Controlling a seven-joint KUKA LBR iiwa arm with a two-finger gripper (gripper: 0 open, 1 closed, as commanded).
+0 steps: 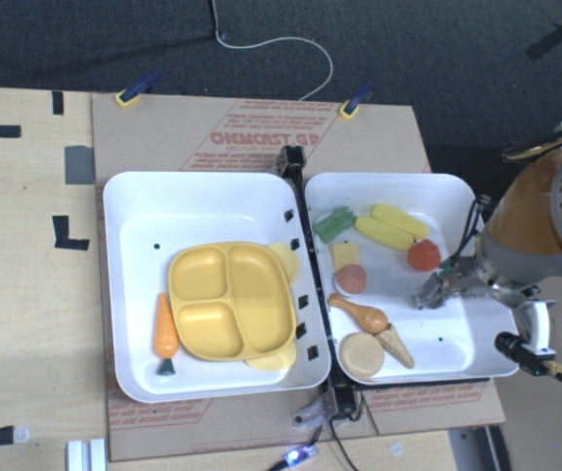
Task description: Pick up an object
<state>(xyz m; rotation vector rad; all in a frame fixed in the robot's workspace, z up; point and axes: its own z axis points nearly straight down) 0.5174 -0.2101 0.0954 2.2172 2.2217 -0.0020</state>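
My gripper (pixel 437 289) is low over the floor of the right bin (pixel 457 356), in its right half. It sits just below and right of a red tomato (pixel 423 255) and looks apart from it. Further left lie a yellow corn cob (pixel 390 226), a green vegetable (pixel 334 224), a cheese cube (pixel 345 254), a pink round slice (pixel 351 280), a chicken drumstick (pixel 359 312), a round biscuit (pixel 362 354) and an ice cream cone (pixel 396 345).
The left bin (pixel 133 224) holds a yellow divided plate (pixel 231 297) with an orange carrot (pixel 166 328) beside it. Both bins rest on a cardboard sheet (pixel 251 135). A white cable (pixel 281 47) runs behind.
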